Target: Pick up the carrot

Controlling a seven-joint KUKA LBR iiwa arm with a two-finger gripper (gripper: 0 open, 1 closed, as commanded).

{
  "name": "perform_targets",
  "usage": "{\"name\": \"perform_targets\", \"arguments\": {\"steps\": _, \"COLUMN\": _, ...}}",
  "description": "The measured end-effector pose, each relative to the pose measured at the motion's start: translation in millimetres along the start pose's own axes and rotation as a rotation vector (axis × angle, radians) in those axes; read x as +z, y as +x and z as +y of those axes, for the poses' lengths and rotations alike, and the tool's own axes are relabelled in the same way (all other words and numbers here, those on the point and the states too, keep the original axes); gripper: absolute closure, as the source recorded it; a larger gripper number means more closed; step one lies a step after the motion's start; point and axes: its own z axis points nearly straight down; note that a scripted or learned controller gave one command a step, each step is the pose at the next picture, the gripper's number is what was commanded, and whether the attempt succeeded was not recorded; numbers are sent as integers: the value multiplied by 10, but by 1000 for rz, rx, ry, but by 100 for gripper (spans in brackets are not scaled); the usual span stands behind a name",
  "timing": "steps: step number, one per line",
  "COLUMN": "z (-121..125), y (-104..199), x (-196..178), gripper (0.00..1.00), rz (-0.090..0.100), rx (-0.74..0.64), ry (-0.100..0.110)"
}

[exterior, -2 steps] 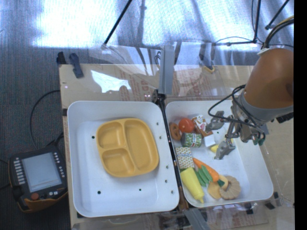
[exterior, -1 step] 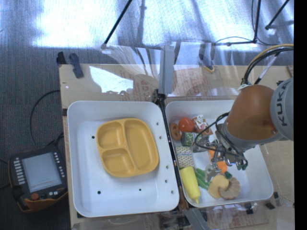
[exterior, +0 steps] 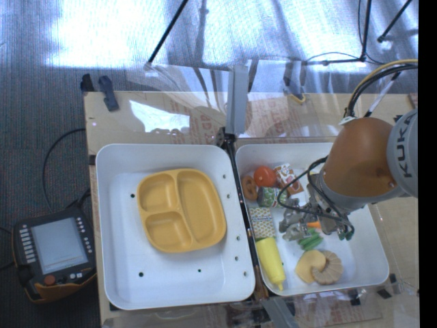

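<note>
The carrot [exterior: 313,224] shows as a small orange sliver in the middle of the right bin [exterior: 377,251]. A green piece [exterior: 311,240] lies just below it, perhaps its leafy top. My gripper [exterior: 301,223] is down in the bin right over the carrot, and its grey metal parts cover most of it. The arm's orange band [exterior: 358,159] looms above and hides the bin's far right part. I cannot make out whether the carrot is held.
The right bin also holds a tomato [exterior: 265,176], a small carton [exterior: 285,175], a can [exterior: 268,197], a cracker-like block [exterior: 262,222], a yellow bottle [exterior: 272,262] and a bread piece [exterior: 326,268]. In the left bin [exterior: 123,279] lies a yellow divided plate [exterior: 181,209].
</note>
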Motion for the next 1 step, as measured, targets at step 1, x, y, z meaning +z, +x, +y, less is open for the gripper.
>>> {"name": "perform_targets", "arguments": {"steps": 1, "z": -217, "y": 555, "x": -350, "gripper": 100, "rz": 10, "rx": -34, "ry": -3}}
